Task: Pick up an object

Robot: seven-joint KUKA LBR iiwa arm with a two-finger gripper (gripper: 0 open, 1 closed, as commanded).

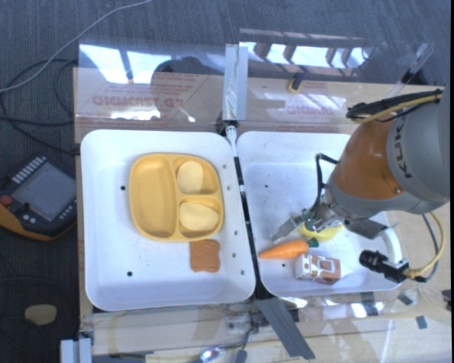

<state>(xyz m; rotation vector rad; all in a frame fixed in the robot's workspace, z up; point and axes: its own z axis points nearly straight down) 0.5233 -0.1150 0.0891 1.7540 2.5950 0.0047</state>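
Because nothing in the left bin [94,203] lies under the arm, we read its contents as bystanders: a yellow divided tray [153,195] holding two pale pieces in its right-hand compartments, and a brown square piece [205,255] just below the tray on the bin floor. Moving right, in the right bin [276,157] we find an orange carrot [284,250], a small printed box [318,268] beside it, and a yellow item [323,233] partly hidden under the gripper [312,221]. We judge the yellow item or the carrot to be the likely target. The gripper sits low over that cluster, but we cannot tell how wide it stands or whether anything is caught in it. The risk we see is crowding: the three things lie near one another, so a descent slightly off could nudge the carrot or box aside, or pinch only an edge that slips on the lift.
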